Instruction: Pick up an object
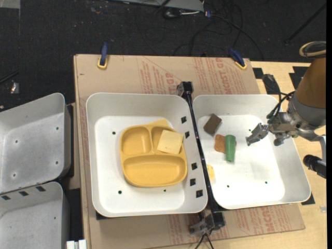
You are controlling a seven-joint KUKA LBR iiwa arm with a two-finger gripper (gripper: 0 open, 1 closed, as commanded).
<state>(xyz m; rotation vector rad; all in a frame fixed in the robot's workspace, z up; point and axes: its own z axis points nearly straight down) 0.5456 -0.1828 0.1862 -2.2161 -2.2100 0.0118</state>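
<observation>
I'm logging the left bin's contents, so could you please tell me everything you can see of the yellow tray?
The yellow tray looks like smooth moulded plastic, rounded at the corners, with three compartments: two small ones at the far side and one wide one nearer the camera. It lies flat and upright on the floor of the left bin, roughly central. A pale square block rests in its far right compartment, overlapping the rim. Nothing else touches it.

Red printed lettering runs across the brown cardboard sheet [155, 74] under the two bins, upside down or slanted from here. Near the top edge one stretch looks like "TOOL DE", and more red print lies along the bottom right corner, too small to read.
</observation>
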